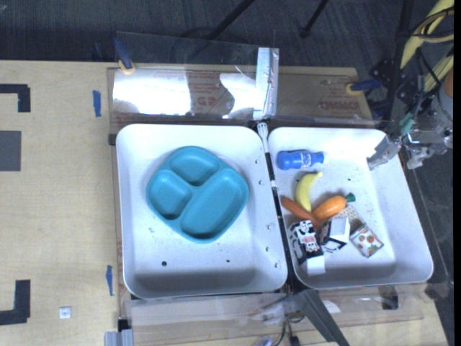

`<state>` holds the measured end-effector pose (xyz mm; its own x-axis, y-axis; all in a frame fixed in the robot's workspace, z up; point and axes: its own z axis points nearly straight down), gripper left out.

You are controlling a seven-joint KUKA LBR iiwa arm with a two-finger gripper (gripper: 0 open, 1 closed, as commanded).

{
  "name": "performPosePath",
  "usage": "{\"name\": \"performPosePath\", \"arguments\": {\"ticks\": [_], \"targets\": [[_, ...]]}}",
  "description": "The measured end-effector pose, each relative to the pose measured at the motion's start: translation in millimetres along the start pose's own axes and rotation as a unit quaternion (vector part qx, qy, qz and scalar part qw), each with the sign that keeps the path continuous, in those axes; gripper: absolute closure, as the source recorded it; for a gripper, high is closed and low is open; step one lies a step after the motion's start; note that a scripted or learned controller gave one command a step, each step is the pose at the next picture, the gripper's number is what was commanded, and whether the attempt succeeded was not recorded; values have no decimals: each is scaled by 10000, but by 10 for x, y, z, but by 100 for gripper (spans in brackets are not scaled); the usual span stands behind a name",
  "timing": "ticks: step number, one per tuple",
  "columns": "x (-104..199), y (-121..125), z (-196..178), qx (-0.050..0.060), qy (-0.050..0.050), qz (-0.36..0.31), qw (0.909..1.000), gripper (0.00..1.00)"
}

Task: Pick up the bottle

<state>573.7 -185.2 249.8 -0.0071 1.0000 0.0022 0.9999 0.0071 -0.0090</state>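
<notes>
Hand (395,150), state unclear, hovers at right bin's (414,229) rim; bottle (298,159), lying, looks light, slippery: grasp mid-body.

Bare floor right of bottle (299,159), banana (307,190) just below it, bin wall (268,166) close at its left.

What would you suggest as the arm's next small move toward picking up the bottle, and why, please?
Probably shift the end effector leftward across the right white bin until it sits above the small blue plastic bottle. The end effector sits at the bin's far right rim, well apart from the bottle, which lies on its side near the bin's back left, just above the yellow banana.
</notes>
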Motion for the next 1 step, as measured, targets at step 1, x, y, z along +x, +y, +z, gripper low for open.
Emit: {"name": "performPosePath", "arguments": {"ticks": [1], "targets": [[0,0,0,0,0,0,10000,0]]}}
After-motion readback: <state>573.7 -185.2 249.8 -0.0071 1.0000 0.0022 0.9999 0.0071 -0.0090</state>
